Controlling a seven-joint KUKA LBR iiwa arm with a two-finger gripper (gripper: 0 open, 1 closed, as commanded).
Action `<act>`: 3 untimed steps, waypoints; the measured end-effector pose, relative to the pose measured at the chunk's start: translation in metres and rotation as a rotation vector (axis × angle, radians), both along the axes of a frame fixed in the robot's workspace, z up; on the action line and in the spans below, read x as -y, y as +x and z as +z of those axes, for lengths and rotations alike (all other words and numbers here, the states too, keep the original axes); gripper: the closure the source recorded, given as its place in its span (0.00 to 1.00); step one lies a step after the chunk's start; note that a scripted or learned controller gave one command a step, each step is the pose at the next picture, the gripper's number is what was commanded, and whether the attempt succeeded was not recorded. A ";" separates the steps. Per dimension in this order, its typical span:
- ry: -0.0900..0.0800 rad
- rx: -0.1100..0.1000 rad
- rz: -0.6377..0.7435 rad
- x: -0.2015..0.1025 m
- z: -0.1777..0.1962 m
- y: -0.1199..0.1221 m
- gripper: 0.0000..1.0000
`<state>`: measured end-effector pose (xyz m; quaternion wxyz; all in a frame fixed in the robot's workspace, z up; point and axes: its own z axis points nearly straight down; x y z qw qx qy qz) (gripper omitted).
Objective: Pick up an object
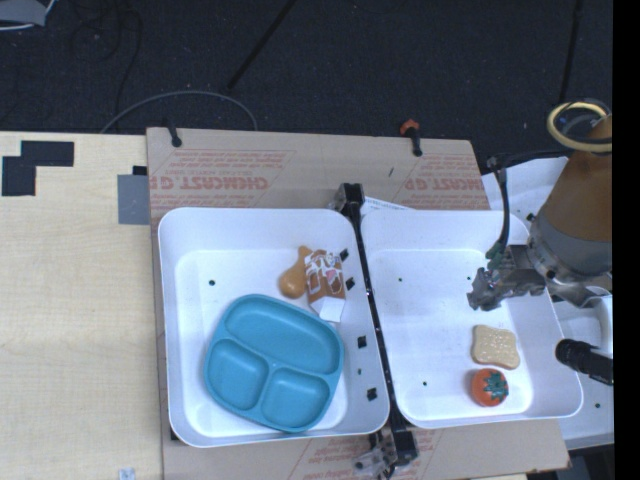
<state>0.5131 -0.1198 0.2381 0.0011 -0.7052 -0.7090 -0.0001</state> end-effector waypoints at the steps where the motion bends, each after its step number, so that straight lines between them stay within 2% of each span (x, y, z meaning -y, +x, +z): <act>1: 0.001 0.000 0.000 -0.051 0.007 0.019 1.00; 2: 0.000 0.000 -0.001 -0.094 0.002 0.049 1.00; 3: -0.001 -0.001 -0.002 -0.144 -0.013 0.070 1.00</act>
